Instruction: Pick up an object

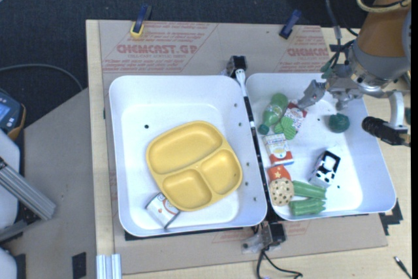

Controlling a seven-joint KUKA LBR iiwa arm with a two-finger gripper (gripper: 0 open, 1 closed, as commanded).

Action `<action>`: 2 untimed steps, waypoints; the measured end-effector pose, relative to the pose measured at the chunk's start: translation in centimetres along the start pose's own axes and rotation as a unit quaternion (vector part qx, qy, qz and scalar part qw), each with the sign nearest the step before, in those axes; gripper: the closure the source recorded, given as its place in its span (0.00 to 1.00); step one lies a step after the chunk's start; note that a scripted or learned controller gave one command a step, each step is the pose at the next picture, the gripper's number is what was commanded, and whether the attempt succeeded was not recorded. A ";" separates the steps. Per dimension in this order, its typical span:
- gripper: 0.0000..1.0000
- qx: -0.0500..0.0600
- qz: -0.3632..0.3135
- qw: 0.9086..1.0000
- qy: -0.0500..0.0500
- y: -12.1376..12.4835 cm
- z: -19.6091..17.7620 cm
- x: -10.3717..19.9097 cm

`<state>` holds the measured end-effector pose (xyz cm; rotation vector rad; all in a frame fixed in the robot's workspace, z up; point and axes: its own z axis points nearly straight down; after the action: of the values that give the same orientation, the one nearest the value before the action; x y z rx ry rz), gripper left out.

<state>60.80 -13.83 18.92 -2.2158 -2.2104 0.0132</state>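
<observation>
End effector [312, 96] hovers over right white plastic bin [372, 170], near small white-and-red packet [292, 121]; grip state unclear, can't tell. Nothing lifted, pick not done.

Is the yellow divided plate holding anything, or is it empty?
Empty. All three compartments of the plate show bare yellow; the small carton lies beside its lower-left edge on the left bin floor, not in it.

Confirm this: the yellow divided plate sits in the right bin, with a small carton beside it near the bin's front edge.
Not quite. The camera view shows the yellow divided plate in the left bin, not the right one. The rest holds: a small carton lies beside it near that bin's front edge.
</observation>
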 end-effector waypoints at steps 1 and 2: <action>0.00 -0.007 -0.001 1.000 -0.001 0.3 -0.8 0.0; 0.00 -0.004 -0.001 1.000 -0.001 0.3 4.2 -0.9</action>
<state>61.00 -14.77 14.71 -2.2190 -2.2159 0.0061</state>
